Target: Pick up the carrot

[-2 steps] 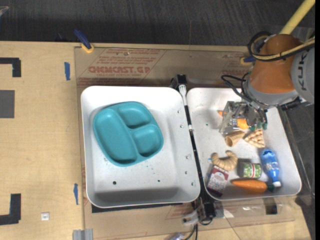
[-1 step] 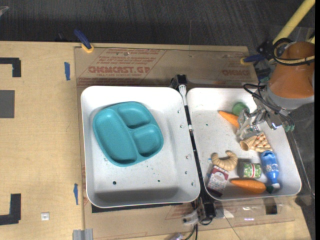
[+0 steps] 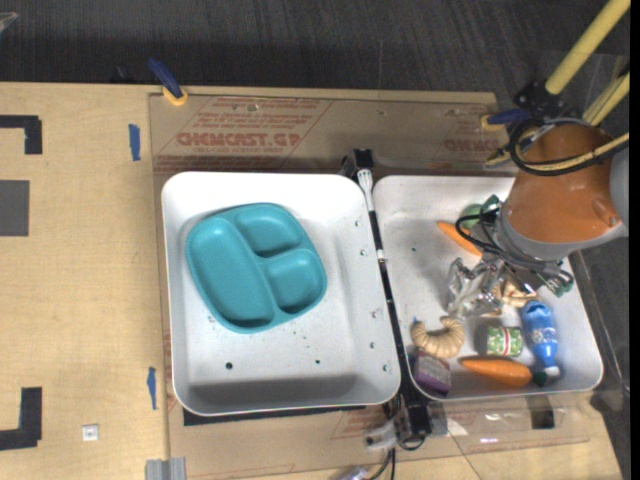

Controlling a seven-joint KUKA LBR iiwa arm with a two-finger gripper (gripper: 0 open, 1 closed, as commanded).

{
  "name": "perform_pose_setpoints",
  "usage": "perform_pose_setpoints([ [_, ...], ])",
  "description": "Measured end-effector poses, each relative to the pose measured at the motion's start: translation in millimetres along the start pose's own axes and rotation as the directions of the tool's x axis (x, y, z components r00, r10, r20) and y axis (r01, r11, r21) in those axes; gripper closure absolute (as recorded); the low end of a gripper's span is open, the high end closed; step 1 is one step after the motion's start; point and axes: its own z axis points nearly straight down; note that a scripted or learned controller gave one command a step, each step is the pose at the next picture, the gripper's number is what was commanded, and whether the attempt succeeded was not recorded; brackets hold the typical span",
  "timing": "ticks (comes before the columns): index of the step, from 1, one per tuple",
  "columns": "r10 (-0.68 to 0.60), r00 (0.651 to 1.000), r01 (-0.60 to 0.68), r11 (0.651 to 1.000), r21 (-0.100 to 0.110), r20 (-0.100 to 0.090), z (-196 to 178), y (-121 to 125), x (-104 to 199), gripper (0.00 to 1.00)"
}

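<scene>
Room around the carrot (image 3: 496, 371) is tight: it lies close to the near edge of the right bin (image 3: 400, 218), toward the near right corner, its long axis running along that edge, thick end left and thin end right. A green-labelled can (image 3: 505, 341) sits just behind it, a blue bottle (image 3: 539, 336) just beside its thin end, a purple item (image 3: 433, 373) off its thick end. The gripper (image 3: 478, 286) hangs over the bin's middle, apart from the carrot, fingers spread with nothing between them. A second orange piece (image 3: 456, 236) lies farther back. The left bin (image 3: 190, 368) carries a teal divided plate (image 3: 256, 264).
</scene>
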Motion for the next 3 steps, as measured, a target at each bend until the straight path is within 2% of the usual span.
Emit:
perform_pose_setpoints([
  [1, -0.105, 0.994, 0.105, 0.995, 0.003, 0.02, -0.6, -12.4, 71.5, 1.0],
  [2, -0.1, 0.995, 0.099, 0.995, 0.011, 0.012, -0.3, -17.7, 77.0, 0.0],
  [3, 0.001, 1.0, -0.001, 1.0, 0.003, 0.003, 1.7, -44.7, 9.9, 0.0],
])
